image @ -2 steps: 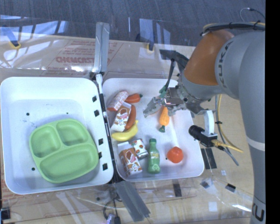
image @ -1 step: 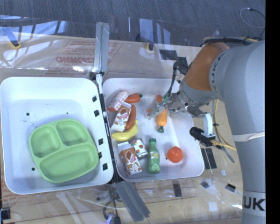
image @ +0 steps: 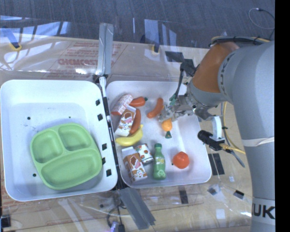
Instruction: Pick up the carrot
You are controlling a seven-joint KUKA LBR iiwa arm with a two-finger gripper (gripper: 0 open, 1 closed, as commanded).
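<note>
Carrot (image: 167, 126) sits in the right bin (image: 195, 175), pretty much right under the gripper (image: 172, 112). Can't tell if the claw's open or closed. Tomato (image: 181, 160) and green bottle (image: 158, 162) are nearby.

The grey arm (image: 251, 95) enters from three o'clock, its thick upper link running up the right side before bending toward nine o'clock. The orange band (image: 210, 71) sits above the wrist — tilted down and leftward. The gripper (image: 173, 111) hangs low at the arm's nine o'clock end, pointing down.
</note>
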